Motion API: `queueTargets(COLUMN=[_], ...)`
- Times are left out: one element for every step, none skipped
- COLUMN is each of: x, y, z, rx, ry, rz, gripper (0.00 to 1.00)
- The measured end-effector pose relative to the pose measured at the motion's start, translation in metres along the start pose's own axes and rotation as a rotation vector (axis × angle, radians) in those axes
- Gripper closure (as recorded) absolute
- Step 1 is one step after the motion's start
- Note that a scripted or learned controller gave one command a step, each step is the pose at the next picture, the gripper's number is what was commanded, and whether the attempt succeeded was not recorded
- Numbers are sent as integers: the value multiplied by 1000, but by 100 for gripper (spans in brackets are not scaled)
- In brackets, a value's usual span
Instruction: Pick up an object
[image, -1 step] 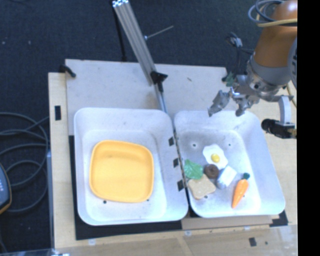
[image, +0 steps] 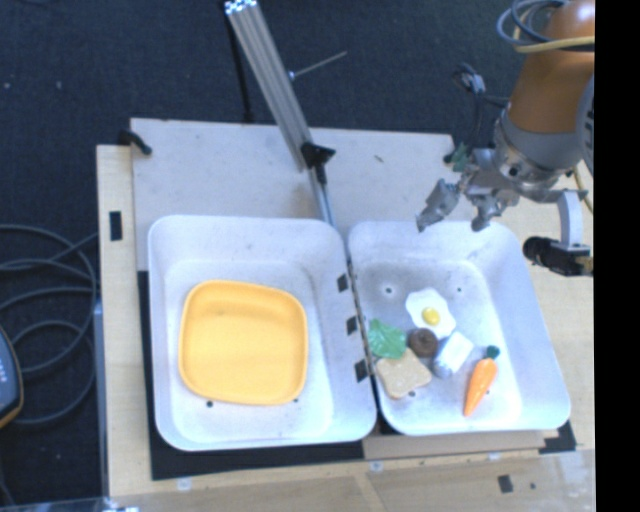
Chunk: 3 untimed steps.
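Bench: pale wood top on dark carpet, 2 shallow white bins side by side, slanted metal strut (image: 283, 95) running down toward the gap betw. them.
Right bin (image: 520, 290): holds all the graspable stuff, bunched in its near half.
Cluster: fried egg toy (image: 430, 310) at the top; below it a dark brown round pc (image: 423, 342), green leafy pc (image: 386, 340) to its left by the bin wall, toast slice (image: 403, 376) nearest the camera, small white block (image: 452, 353) touching the brown pc, carrot (image: 480, 385) on the right flank.
Carrot axis: long axis near upright in the view, leafy end pointing up-right, tip down; just beside the white block, otherwise free on its right side.
Left bin (image: 165, 270): yellow square plate (image: 243, 342) only, well apart from the cluster.
Gripper (image: 455, 210): fingers spread, nothing betw. them; hangs over the far rim of the right bin.
Key relation: cluster lies toward the camera from the gripper; egg is the nearest item, carrot furthest & offset right.
Judgement: no pick begun yet; arm needs to travel inward over the bin, then descend. Egg looks flat, prob. hard to pinch; carrot likely the easier target if fingers close across its short width.
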<state>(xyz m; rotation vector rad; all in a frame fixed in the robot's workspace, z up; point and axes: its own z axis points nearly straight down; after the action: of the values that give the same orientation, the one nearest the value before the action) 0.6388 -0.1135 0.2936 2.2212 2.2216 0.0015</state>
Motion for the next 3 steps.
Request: queueTargets(x=[1,0,-2], y=[-5,-11,-5], z=[61,105,149], rx=[5,4,4], ry=[-1,-1,-1], rz=[1,1,1], gripper=[0,0,0])
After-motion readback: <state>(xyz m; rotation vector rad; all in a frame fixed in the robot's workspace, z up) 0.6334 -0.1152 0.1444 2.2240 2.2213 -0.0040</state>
